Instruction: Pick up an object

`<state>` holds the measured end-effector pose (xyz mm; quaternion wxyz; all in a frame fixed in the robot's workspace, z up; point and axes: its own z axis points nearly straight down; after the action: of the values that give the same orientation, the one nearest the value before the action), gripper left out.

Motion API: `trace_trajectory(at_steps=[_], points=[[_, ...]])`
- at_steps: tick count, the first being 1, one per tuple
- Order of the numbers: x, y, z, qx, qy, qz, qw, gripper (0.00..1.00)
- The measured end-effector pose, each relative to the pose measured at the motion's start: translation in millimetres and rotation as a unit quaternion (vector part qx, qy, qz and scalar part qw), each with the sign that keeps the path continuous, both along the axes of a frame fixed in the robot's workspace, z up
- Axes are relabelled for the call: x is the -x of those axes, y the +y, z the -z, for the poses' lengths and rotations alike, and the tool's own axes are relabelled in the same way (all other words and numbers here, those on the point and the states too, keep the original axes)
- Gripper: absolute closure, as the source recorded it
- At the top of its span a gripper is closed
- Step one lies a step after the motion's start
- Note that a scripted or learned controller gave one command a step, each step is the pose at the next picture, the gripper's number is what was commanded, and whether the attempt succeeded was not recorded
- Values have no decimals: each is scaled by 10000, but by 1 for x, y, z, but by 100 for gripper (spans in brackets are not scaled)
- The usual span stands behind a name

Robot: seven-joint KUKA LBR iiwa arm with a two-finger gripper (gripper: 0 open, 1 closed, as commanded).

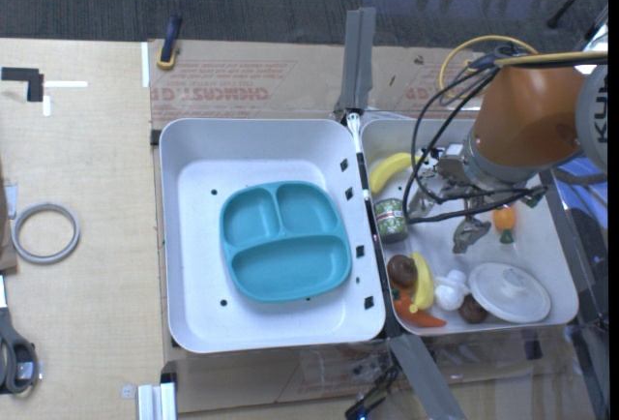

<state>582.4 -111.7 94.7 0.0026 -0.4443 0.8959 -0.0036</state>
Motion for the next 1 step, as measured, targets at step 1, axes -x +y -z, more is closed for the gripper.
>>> trace_trajectory(at_steps=[1], points=[[-7, -76, -21, -29, 11, -441, 9990, 0]])
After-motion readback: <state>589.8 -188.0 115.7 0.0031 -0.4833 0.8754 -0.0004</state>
